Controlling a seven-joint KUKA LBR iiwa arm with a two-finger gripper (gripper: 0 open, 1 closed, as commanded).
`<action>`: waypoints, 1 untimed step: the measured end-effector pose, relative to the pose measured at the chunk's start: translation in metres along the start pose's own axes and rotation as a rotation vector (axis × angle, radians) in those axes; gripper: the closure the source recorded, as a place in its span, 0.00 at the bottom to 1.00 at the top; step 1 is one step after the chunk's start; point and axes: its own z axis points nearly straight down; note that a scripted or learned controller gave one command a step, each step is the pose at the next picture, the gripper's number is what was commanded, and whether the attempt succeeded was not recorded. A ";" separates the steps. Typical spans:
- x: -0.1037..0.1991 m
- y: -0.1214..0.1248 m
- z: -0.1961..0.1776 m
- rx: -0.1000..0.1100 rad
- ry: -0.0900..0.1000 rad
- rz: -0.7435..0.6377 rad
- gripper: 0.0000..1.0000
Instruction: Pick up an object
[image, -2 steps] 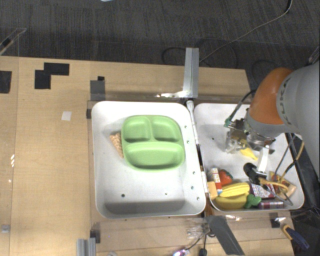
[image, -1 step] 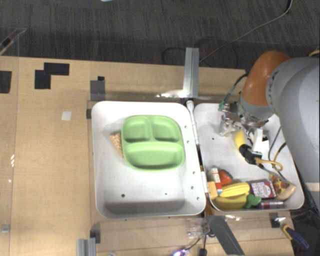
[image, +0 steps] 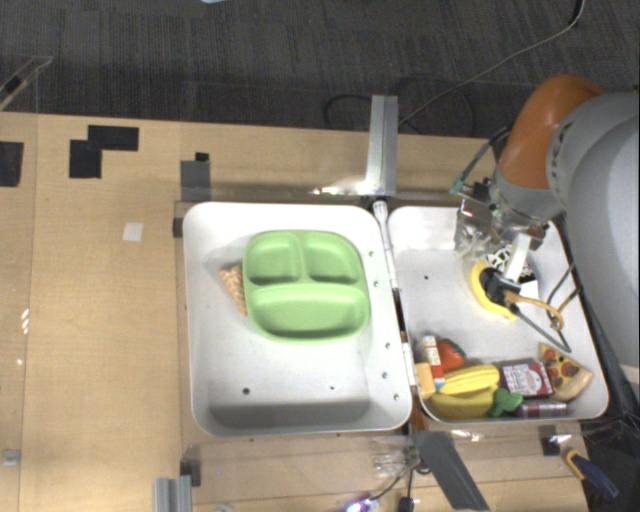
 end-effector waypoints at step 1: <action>0.000 0.000 0.000 0.000 0.000 -0.001 0.00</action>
